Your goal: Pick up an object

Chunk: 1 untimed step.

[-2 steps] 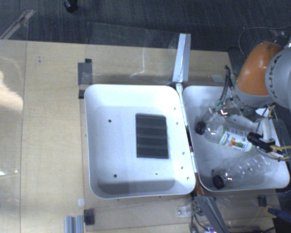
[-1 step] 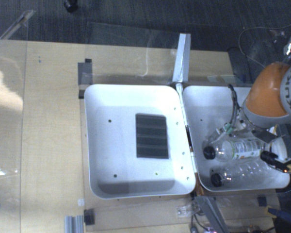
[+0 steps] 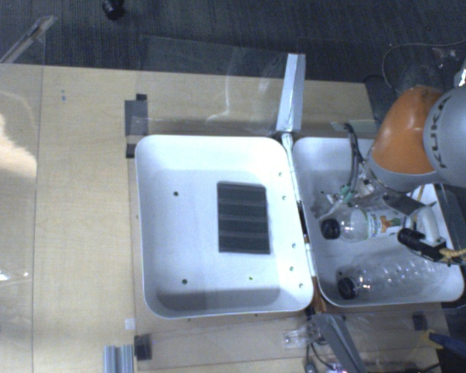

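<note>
Pincer (image 3: pixel 349 195) hangs over a clear plastic bottle with a black cap (image 3: pixel 357 227); grip unreadable. Beneath, a shallow white bin (image 3: pixel 314 162) on the pale wooden tabletop (image 3: pixel 70 231).

left bin (image 3: pixel 163 208): white
pad (image 3: pixel 244 217): dark grey, ribbed
bottles (image 3: pixel 365 225): clear, black caps
arm (image 3: pixel 443 134): grey, orange band
bench (image 3: pixel 78 208): pale wood

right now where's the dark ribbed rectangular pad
The dark ribbed rectangular pad lies flat near the middle of the left white bin, well apart from the clear plastic bottles in the right white bin.
</note>
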Motion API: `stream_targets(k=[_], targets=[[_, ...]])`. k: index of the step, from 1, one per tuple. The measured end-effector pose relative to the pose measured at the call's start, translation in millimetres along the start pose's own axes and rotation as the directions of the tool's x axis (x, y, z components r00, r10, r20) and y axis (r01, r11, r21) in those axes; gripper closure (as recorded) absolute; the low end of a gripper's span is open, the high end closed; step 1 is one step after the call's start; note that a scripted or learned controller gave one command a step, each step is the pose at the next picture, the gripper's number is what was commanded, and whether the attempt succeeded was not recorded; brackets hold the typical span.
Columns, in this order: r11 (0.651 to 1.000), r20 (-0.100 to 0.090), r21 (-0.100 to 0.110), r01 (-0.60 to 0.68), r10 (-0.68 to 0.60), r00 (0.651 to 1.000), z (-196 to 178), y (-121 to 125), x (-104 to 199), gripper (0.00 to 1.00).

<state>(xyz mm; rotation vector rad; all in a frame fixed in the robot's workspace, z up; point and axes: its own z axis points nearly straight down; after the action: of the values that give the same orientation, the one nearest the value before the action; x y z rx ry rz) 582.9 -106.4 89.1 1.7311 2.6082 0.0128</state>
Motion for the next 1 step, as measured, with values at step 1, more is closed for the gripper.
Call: stream_targets(k=[1], targets=[[1.0, 0.004, -0.008, 0.002, -0.002, 1.0, -12.9, 3.0, -0.7, 1.0]])
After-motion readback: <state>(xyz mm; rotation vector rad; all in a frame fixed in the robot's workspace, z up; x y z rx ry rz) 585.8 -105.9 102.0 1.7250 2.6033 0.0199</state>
